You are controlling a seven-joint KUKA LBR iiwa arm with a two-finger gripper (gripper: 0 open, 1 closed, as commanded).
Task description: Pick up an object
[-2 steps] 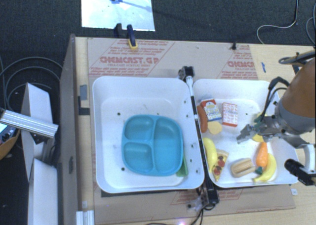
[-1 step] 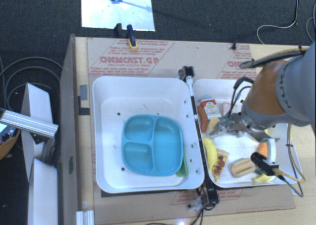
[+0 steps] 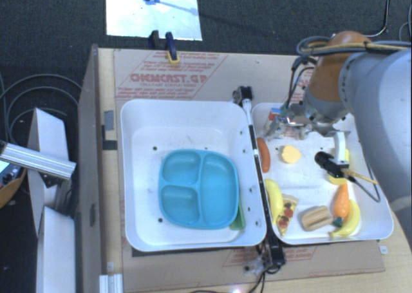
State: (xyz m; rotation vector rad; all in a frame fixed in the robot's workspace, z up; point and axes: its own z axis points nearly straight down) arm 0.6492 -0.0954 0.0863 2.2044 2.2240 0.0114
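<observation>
My gripper (image 3: 288, 128) hangs low over the far left part of the right bin (image 3: 381, 221), on the grey arm with the orange band. Just in front of it lies a small yellow chunk (image 3: 290, 154). An orange-red sausage (image 3: 263, 154) lies along the bin's left wall. Toward the front are a banana (image 3: 273, 196), a pizza slice (image 3: 285, 213), a tan bread roll (image 3: 314, 217), a carrot (image 3: 342, 200) and a second banana (image 3: 351, 225). Nothing shows between the gripper's fingers.
The left bin (image 3: 145, 156) holds a blue divided plate (image 3: 198, 189) with a green item (image 3: 239, 219) poking out at its front right. Both bins sit on a cardboard sheet (image 3: 174, 73). A clamp (image 3: 243, 96) stands at the far end of the wall between the bins.
</observation>
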